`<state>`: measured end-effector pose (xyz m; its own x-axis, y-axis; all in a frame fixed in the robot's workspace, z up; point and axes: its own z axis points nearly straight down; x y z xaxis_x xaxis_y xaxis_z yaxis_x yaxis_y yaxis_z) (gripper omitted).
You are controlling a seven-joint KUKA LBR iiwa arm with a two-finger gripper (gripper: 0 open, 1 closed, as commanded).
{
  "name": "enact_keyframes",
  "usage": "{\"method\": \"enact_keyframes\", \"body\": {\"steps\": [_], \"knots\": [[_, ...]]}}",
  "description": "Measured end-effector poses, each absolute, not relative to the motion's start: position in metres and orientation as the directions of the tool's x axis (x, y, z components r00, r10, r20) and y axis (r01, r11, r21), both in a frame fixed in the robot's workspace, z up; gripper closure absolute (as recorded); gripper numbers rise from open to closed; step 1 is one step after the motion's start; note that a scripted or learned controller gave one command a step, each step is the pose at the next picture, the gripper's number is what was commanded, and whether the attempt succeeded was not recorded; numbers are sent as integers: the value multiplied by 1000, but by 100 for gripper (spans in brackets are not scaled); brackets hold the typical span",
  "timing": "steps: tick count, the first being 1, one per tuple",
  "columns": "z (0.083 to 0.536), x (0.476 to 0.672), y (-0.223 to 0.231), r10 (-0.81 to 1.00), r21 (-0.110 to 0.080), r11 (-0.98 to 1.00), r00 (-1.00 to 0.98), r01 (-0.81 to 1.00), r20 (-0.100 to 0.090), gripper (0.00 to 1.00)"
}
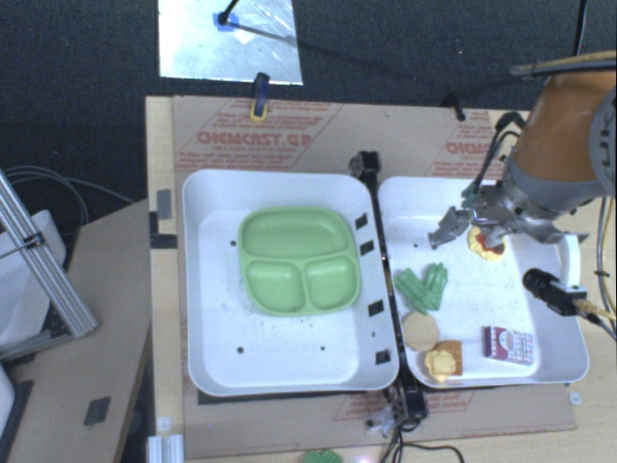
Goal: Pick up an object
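Observation:
The right bin (551, 357) holds several small items. A yellow and red toy (487, 248) lies near its back. A green leafy piece (424, 285) sits toward the left wall, with a tan round disc (420, 329) and a yellow-orange block (442, 361) in front of it. A red and white box (508, 344) lies at the front right. My gripper (469, 230) hangs low over the back of this bin, just above and left of the yellow and red toy. Nothing shows held in it.
The left bin (207, 287) holds a green divided tray (297, 258). A black divider with clips (378, 258) runs between the bins. A black cylinder (549, 292) on the arm's side juts over the right bin's right wall. The arm's grey and orange body (569, 152) looms over the back right corner.

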<state>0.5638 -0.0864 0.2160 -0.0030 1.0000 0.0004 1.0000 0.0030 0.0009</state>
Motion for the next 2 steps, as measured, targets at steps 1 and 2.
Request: {"method": "enact_keyframes", "body": {"steps": [1,2], "knots": [[78,566,-138,1000,-2,-3,3,1000,-2,0],[86,570,-212,1000,4,-4,4,1000,-5,0]]}}
